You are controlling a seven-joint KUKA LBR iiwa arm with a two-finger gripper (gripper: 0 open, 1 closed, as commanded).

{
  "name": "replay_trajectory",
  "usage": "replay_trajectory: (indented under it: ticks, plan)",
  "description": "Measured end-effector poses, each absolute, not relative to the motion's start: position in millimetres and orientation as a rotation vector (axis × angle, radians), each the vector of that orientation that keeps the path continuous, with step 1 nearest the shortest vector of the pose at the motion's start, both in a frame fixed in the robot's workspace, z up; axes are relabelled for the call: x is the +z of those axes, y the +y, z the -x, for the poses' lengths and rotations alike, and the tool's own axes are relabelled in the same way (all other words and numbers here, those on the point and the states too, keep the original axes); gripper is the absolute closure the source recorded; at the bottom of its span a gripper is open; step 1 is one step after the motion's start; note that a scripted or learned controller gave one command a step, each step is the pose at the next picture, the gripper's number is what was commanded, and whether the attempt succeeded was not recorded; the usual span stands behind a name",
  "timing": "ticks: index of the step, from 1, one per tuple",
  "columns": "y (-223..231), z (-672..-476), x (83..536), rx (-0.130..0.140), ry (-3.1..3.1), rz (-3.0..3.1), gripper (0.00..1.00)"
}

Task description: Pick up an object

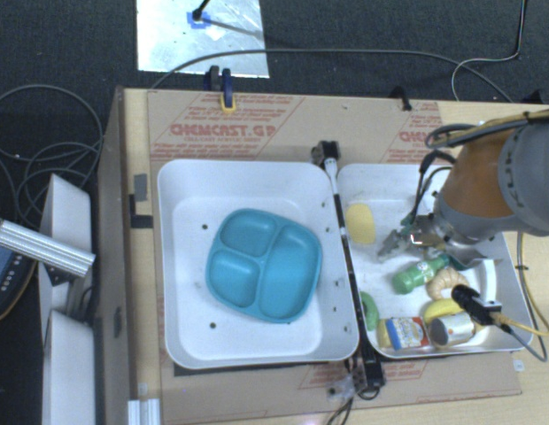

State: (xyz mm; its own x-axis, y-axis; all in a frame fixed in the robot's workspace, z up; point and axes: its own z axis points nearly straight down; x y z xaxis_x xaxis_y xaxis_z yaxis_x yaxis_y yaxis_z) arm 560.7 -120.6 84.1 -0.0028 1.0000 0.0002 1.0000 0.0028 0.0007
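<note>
Under gripper (405, 240), in right bin (390, 180), we see green toy (414, 277) near yellow lump (360, 223). We guess green toy light, smooth, bit slippery; grab across its middle. Gripper fingers spread, nothing between them. Cans (429, 331), banana (439, 309) crowd close. Blue plate (262, 264) sits in left bin (190, 237).

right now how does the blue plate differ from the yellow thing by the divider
The blue plate lies alone in the left bin; the yellow thing sits in the right bin, which holds several other objects. The blue plate is much larger and split into compartments, while the yellow thing is a small rounded lump. Both rest untouched, apart from the hand.
</note>
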Motion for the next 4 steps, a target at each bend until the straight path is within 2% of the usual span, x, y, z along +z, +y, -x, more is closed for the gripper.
replay_trajectory:
  ticks: [1, 2, 3, 4]
  plan:
    - [-96, -527.1, 84, 0.001, 2.223, -2.219, 0.00]
    - [-125, -498.0, 84, 0.001, 2.221, -2.220, 0.00]
    - [-124, -499.6, 95, 0.006, 2.221, -2.217, 1.00]
    - [-124, -500.7, 106, 0.009, 2.221, -2.214, 1.00]
